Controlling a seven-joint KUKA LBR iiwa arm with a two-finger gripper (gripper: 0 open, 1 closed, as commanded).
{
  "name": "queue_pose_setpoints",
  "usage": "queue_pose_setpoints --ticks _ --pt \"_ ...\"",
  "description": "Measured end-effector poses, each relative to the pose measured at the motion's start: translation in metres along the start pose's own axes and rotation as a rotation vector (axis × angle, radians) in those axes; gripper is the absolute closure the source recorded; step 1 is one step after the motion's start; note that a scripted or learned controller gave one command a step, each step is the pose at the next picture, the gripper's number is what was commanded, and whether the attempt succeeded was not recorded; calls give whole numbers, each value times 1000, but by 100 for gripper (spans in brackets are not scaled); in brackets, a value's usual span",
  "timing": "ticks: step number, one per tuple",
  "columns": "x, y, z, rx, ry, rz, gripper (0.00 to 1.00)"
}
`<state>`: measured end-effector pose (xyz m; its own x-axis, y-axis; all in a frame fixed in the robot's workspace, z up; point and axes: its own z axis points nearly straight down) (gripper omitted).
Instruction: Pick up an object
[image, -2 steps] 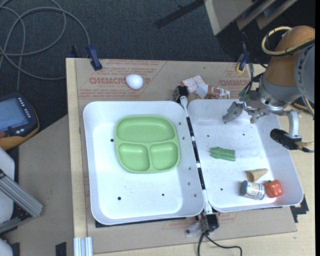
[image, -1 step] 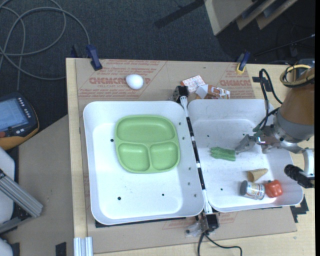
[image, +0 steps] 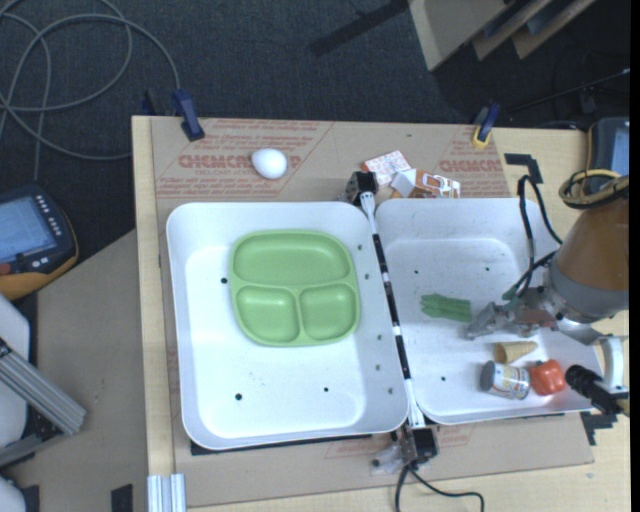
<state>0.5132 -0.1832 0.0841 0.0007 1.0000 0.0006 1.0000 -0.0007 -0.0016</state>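
Now the grey two-finger gripper (image: 483, 322) is hovering, fingers apart and holding nothing, beside the soft green object (image: 445, 307) at right-centre; it should centre over it before closing.

Two shallow white plastic bins (image: 200, 300), smooth with a dull sheen. Pale green three-compartment plastic tray (image: 295, 287), matt and even. Printed brown cardboard sheet (image: 320, 145) over the tabletop, flat and rough-looking. Small white egg-shaped object (image: 269, 162), glossy. Dark carpeted floor (image: 250, 50), coarse. Grey metal end effector (image: 487, 321), dull.
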Motion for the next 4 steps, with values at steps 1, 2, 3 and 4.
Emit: queue_pose_setpoints --ticks 1,2,3,4 --pt "-15 -34 0 0 0 1 0" --pt "-15 -34 -10 -3 -1 1 100" --pt "8 -34 -54 -3 -1 -1 100" --pt "-41 -3 -91 -3 -2 0 100"
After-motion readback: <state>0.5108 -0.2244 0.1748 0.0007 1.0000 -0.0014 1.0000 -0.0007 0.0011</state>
